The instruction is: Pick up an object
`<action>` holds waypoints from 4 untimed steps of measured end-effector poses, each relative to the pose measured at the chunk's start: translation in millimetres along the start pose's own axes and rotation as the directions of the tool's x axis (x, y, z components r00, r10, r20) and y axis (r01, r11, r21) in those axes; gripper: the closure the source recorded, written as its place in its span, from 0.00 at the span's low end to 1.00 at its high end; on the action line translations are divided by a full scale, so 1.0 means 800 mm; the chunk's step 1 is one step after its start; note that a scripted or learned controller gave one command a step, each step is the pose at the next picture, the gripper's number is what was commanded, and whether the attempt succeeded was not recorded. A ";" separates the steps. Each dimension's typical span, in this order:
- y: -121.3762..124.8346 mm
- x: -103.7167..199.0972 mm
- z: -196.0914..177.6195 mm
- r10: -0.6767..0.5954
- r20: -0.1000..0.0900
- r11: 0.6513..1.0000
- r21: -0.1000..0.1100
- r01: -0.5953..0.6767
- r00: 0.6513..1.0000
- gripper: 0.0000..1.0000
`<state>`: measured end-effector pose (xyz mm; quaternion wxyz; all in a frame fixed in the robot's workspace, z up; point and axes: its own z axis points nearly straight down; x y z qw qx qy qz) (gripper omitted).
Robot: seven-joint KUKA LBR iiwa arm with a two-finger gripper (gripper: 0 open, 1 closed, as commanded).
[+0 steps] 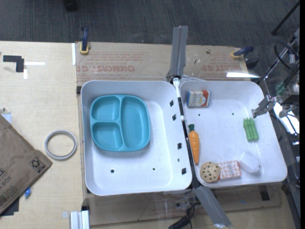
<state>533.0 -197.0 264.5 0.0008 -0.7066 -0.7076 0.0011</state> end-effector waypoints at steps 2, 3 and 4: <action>0.056 -0.019 0.216 0.049 -0.012 0.999 -0.003 -0.049 0.999 0.00; 0.055 -0.022 0.204 0.051 -0.005 0.999 -0.004 -0.051 0.999 1.00; 0.076 0.061 0.073 0.047 0.001 0.999 -0.001 -0.047 0.999 1.00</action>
